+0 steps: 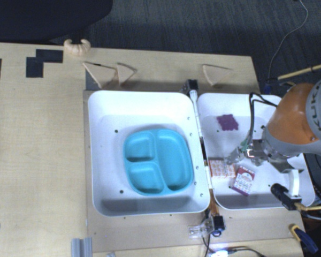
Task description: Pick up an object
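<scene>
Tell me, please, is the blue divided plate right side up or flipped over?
Right side up: the blue divided plate shows its three hollow compartments facing the camera.

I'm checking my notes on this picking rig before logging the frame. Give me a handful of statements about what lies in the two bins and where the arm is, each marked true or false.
1. The blue three-compartment plastic tray lies in the left white bin. True.
2. The small purple fuzzy object lies in the same bin as the tray. False: it lies in the right white bin.
3. The red and white printed packet lies in the right bin. True.
4. The pincer hangs over the left bin. False: it is over the right bin, near the packet.
5. The tray's compartments hold small objects. False: nothing is visible in them.
</scene>
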`<state>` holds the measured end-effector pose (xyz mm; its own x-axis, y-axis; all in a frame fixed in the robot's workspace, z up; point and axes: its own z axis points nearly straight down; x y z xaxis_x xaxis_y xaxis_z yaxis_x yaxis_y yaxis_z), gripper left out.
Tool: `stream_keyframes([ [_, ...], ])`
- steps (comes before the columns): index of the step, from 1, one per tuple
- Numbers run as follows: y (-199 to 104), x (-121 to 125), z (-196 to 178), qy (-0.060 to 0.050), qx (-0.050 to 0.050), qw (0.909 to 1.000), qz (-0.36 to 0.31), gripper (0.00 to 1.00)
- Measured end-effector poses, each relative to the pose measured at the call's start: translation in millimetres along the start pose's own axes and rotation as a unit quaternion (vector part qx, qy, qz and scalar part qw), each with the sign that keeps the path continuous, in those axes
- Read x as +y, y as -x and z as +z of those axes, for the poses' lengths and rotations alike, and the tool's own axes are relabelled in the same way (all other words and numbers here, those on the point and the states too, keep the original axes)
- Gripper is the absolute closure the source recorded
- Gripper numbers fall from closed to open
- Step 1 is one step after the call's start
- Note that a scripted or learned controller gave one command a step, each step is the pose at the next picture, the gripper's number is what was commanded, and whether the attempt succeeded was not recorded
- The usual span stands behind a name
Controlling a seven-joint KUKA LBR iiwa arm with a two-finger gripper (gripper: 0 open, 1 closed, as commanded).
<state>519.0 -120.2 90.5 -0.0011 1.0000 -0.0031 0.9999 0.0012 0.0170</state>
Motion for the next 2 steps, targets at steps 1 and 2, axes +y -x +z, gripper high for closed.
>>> stream_keyframes([
  [1,-2,2,-11,0.002,0.001,1.0000,-0.001,1.00],
  [2,57,77,-33,-0.006,0.001,1.0000,-0.002,1.00],
])
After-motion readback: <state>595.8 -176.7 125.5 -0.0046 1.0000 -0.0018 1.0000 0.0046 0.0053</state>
